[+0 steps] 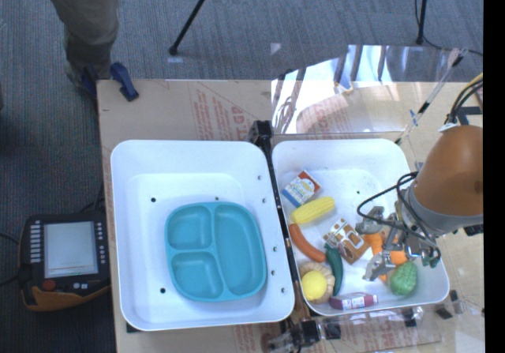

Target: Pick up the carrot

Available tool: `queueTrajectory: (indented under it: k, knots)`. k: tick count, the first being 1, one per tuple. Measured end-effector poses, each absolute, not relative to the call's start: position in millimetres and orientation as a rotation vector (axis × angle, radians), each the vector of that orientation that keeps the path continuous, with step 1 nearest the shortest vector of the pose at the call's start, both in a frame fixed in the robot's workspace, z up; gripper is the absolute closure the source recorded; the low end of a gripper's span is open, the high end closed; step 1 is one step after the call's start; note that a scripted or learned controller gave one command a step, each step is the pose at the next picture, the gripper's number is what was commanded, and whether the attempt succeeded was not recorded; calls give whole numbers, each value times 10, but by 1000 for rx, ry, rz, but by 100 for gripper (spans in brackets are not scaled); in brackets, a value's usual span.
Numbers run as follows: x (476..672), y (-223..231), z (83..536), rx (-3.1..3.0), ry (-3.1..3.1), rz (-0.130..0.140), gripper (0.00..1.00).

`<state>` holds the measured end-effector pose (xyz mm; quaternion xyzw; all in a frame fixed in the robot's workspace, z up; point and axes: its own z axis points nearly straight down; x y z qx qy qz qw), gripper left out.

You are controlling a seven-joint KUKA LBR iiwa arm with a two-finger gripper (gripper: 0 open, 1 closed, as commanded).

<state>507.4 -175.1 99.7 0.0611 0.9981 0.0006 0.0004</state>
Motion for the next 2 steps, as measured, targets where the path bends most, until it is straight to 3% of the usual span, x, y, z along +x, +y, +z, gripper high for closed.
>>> queueTrajectory:
  k: [1,2]
  knots:
    - [5084,-1740,1091,184,3135,3,100]
    - [5527,-1185,1556,213,3115,-14,100]
